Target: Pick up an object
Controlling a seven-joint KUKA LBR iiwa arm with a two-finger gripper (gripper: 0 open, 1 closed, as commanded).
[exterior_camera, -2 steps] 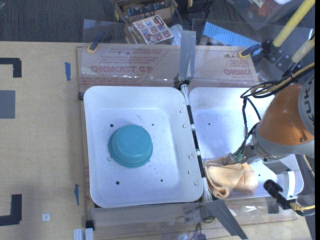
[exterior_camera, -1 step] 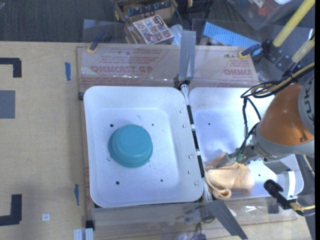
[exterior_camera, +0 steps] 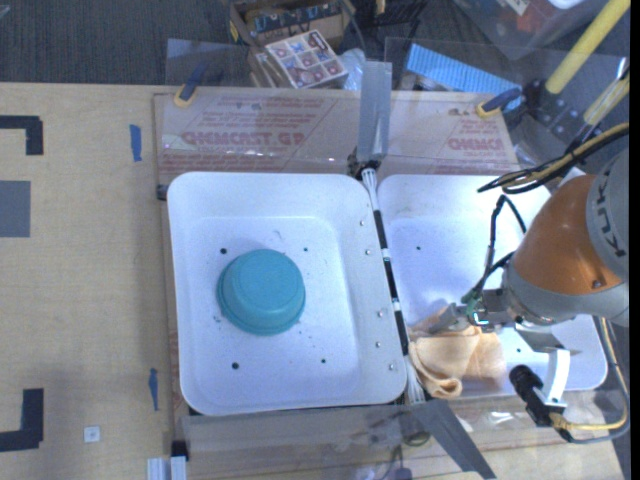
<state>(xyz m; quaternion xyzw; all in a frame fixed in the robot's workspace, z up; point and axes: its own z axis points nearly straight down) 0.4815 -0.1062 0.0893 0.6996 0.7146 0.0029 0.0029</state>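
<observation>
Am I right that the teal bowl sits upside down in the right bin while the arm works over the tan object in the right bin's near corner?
Not quite. The camera view shows the teal bowl upside down in the left bin, not the right one. The rest holds: the arm is over the tan object in the right bin.

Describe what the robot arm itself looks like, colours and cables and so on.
The arm is rounded, grey with a broad orange band above the wrist. Black cables loop along its side, and dark lettering shows partly at the frame's edge. The gripper end is darker, with a small green-lit spot. A white bracket with a black part hangs below.
</observation>
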